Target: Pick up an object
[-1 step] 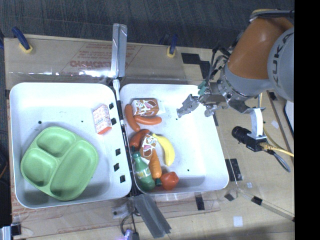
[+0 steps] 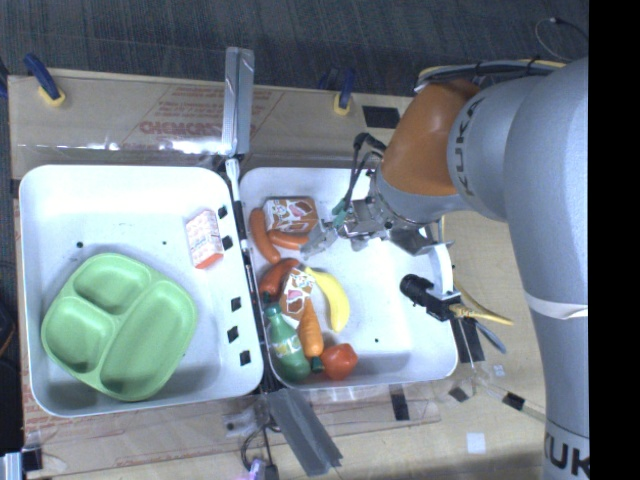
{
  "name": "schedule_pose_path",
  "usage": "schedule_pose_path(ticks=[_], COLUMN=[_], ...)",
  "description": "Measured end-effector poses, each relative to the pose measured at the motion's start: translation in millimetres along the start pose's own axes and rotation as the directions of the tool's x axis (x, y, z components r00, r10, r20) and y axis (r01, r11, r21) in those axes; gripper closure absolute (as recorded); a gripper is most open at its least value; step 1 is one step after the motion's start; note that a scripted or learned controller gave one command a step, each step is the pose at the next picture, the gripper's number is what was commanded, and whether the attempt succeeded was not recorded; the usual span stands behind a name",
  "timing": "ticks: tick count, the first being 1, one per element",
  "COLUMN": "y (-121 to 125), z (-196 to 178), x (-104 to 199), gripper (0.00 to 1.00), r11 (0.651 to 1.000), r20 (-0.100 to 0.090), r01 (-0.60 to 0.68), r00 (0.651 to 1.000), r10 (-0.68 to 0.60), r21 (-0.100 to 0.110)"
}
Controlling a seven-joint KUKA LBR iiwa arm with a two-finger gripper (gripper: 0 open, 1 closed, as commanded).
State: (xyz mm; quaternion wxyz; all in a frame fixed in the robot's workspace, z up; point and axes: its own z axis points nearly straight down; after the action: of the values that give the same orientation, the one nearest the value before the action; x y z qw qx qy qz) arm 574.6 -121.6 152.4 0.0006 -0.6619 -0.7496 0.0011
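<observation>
I see my hand (image 2: 322, 236) low in the right bin (image 2: 420, 363), grip unclear, hovering just beside the hot dogs (image 2: 278, 238) near its left wall, likely lining up a grab.

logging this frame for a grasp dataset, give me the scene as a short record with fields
left bin: green divided plate, small red and white carton
right bin: toy food heaped along its left wall
food pile: banana, carrot, tomato, green bottle, sausages, brown packet
gripper: low over the right bin's upper part, beside the sausages
held object: none visible between the fingers
arm: enters from the right
</observation>
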Motion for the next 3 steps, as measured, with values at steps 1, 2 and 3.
schedule_pose_path(ticks=[1, 2, 3], y=[-56, -55, -70], z=[46, 34, 21], x=[5, 6, -9], gripper=[0.00, 1.00, 1.00], r11=[0.999, 0.999, 1.000], r20=[0.005, 0.005, 0.000], r01=[-0.022, -0.015, 0.010], r00=[1.000, 1.000, 1.000], r10=[0.022, 0.015, -0.010], r21=[-0.041, -0.041, -0.003])
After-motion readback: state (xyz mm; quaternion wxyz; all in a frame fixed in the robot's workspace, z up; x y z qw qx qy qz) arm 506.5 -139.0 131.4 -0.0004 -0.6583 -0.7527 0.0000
